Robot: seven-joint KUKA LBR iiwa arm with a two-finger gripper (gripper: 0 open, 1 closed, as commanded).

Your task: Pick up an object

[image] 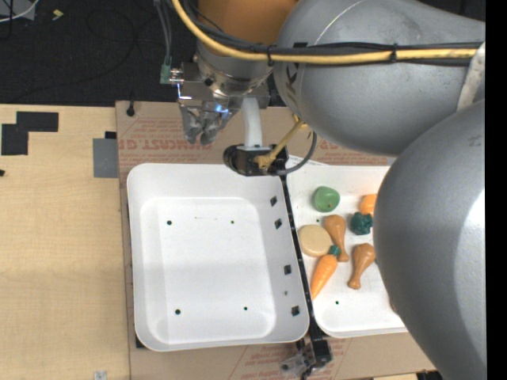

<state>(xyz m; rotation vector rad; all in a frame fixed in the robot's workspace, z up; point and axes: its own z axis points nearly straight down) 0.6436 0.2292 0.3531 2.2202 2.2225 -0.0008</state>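
Where the arm comes in: from the right, its big grey body covering the right part of the right bin [348, 323]
Gripper [202, 129]: above the far edge of the left bin [146, 212], over the brown board behind it, not over the toys
Fingers: dark and blurred against the board; I cannot tell how far apart they are, and nothing shows between them
Left bin: white, shallow, with small dark dots on its floor
Right bin: white, touching the left bin along a shared wall with black clips
Green ball [325, 199]: in the right bin, near its far side
Tan disc [314, 240]: in front of the ball, close to the shared wall
Carrot [322, 271]: orange, lying tilted just in front of the disc, touching it
Drumsticks: one [336, 232] beside the disc, another [361, 264] to its right
Dark green piece [362, 223]: between the drumsticks
Orange piece [367, 203]: partly hidden by the arm
Bench [55, 252]: pale wood, left of the bins
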